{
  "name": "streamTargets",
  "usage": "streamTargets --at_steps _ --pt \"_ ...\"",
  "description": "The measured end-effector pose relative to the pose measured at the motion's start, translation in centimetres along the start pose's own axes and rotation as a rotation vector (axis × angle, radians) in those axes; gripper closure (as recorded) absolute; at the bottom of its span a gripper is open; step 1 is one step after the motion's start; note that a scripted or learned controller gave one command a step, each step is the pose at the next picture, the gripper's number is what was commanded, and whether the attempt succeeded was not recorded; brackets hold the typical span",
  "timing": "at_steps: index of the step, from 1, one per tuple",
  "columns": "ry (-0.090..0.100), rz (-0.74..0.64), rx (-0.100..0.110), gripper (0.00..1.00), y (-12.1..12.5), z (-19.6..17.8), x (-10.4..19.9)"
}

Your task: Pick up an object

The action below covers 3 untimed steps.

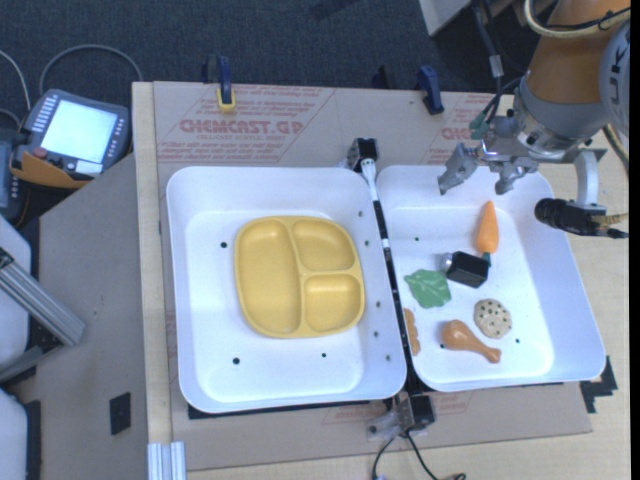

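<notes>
From where I sit, the gripper (482, 173) hangs over the far end of the right bin (570, 313) with its two fingers spread well apart and nothing between them. The nearest candidate is the toy carrot (487, 226), lying just below the fingers on the bin floor, pointing roughly toward and away from the camera. I judge it a light, stiff plastic piece, smooth and tapered, so it may squirt out if pinched near the thin end; I would close across its thick middle, with the fingers set either side of its long axis. Just below it lies a small black block (466, 268), touching or nearly touching a green leaf (428, 288); the block looks rigid and square-sided, an easy hold, while the leaf looks flat and thin, hard to get under. Nearer the camera are a cookie (492, 317) and a drumstick (470, 339), close together, both probably light hard toys; the drumstick's narrow shank would suit the fingers. A small orange piece (410, 331) lies against the bin's left wall, awkward to reach. The left bin (200, 298) bears a yellow divided plate (298, 274).
</notes>
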State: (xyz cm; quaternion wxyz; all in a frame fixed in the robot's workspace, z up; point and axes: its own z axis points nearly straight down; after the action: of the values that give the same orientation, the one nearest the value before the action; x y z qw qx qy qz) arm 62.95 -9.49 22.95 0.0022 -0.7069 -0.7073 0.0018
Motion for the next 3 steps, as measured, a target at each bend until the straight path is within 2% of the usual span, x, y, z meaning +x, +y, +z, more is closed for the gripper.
streamTargets --at_steps 2,3 --pt "0.001 0.002 0.006 0.00 1.0 10.3 -0.8" --pt "0.001 0.002 0.002 0.00 0.9 14.9 -0.8"
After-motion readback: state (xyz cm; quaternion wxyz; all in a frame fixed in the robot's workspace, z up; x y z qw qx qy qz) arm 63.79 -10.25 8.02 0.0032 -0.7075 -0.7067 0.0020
